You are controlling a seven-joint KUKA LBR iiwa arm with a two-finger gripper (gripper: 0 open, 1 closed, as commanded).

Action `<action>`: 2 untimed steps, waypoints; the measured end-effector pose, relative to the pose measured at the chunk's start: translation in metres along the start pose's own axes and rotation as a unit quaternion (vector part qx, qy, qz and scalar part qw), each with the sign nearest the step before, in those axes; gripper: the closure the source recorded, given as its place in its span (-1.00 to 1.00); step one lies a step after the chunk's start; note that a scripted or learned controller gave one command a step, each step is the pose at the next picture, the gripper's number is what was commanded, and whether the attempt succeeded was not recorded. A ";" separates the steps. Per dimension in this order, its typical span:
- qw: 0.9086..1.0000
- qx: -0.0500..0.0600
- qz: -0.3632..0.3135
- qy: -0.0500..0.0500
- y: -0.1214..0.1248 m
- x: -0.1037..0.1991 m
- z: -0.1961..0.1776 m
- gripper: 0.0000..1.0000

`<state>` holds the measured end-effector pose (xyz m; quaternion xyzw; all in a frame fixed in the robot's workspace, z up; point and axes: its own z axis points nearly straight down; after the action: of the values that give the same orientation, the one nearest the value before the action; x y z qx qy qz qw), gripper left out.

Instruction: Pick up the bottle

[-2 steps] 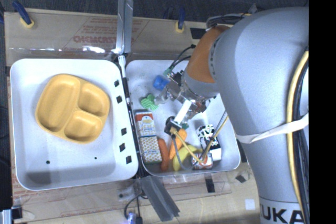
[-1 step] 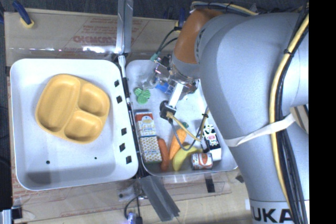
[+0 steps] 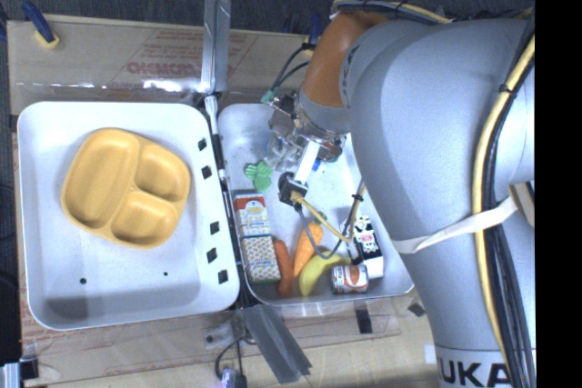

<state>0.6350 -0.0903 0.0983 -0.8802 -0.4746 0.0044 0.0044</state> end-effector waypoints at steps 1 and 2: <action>0.988 -0.003 0.154 0.001 -0.014 0.057 -0.096 1.00; 0.988 -0.002 0.155 0.000 -0.014 0.056 -0.096 -1.00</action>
<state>0.6558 -0.0360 0.1940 -0.9430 -0.3327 0.0036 0.0018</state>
